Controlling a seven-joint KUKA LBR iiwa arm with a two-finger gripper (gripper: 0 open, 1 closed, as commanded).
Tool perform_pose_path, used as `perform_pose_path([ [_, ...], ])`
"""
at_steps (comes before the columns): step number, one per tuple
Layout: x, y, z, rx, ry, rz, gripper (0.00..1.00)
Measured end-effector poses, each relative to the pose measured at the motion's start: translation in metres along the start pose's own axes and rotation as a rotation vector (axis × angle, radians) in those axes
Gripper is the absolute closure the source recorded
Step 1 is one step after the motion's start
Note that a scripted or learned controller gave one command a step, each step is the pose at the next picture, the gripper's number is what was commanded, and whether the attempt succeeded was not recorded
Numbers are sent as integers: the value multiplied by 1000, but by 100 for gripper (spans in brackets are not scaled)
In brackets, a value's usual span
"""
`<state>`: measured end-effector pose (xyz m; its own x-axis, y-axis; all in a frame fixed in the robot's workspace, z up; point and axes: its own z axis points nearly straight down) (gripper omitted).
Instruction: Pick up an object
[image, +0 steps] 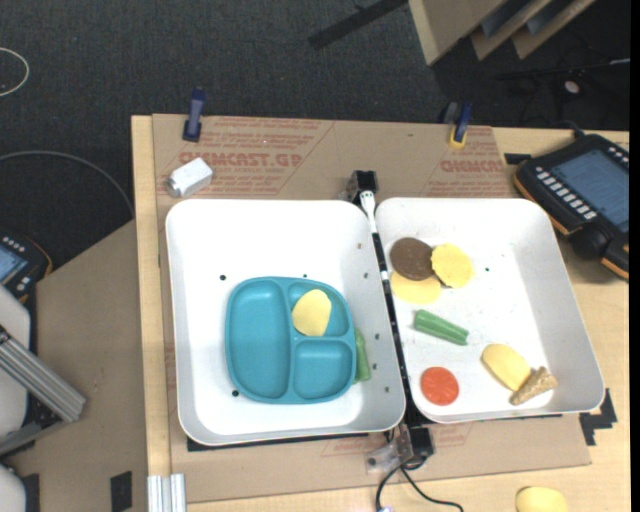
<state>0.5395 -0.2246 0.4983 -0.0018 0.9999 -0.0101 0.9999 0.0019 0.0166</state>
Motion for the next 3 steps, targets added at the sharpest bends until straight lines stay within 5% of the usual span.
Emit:
perform_pose_path([
  [1,0,1,-11,-5,-3,-1,100],
  [2,12,-28,96,28,14,3,100],
  [3,0,-24,-37,0,2,1,100],
])
